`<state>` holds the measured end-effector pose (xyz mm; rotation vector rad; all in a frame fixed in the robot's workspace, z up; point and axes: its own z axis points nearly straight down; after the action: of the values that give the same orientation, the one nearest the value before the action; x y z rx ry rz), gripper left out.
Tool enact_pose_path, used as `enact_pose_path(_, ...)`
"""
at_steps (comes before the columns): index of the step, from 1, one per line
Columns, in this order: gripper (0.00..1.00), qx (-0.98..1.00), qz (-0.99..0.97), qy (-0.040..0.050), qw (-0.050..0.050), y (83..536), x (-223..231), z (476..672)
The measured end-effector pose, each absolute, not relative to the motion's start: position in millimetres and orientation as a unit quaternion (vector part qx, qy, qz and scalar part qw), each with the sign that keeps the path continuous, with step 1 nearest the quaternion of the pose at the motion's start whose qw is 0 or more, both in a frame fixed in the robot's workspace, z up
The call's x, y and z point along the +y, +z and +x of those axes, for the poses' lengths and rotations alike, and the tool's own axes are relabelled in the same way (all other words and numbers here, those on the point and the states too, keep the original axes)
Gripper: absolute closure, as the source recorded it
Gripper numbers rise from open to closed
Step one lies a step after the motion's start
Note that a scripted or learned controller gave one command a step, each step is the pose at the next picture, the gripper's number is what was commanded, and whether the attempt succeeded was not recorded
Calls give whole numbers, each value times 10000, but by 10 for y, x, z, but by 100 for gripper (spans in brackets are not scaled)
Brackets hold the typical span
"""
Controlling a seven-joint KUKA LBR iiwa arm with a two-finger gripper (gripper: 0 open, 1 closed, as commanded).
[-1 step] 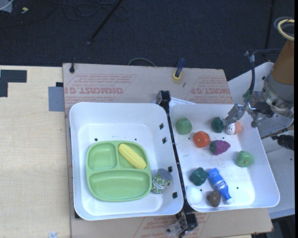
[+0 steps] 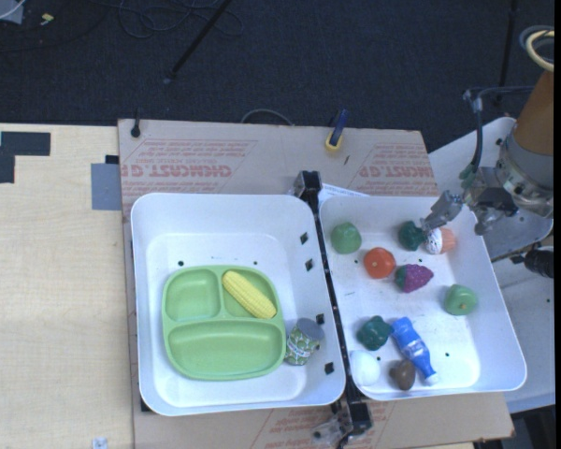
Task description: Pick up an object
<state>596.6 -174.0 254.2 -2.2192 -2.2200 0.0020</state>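
Note:
My gripper (image 2: 461, 217) hangs over the far right corner of the right bin (image 2: 505, 340), open, with nothing between its fingers. Its left finger (image 2: 437, 215) ends just above a white and orange ball (image 2: 440, 241) and a dark green piece (image 2: 409, 235). Further into the bin lie a green round fruit (image 2: 346, 238), a red tomato (image 2: 379, 262), a purple grape bunch (image 2: 413, 277) and a green apple (image 2: 460, 299). Along the near side lie a dark green pepper (image 2: 374, 332), a blue bottle (image 2: 413, 346), a white egg (image 2: 365, 368) and a brown piece (image 2: 402, 374).
The left bin (image 2: 150, 251) holds a green divided plate (image 2: 220, 344) with a yellow corn cob (image 2: 250, 294) in it, and a small can (image 2: 302, 341) beside the plate. A ridge (image 2: 320, 279) separates the two bins. The arm's orange band (image 2: 539, 110) rises at the right edge.

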Motion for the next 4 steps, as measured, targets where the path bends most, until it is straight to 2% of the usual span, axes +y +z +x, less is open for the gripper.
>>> enact_pose_path(2,0,-7075,-7068,14,25,1576,-1787,5993)
enact_pose_path(3,0,-7070,-7072,20,36,946,-1717,5958)
enact_pose_path(4,0,-7062,-7080,10,20,870,-1709,5955)
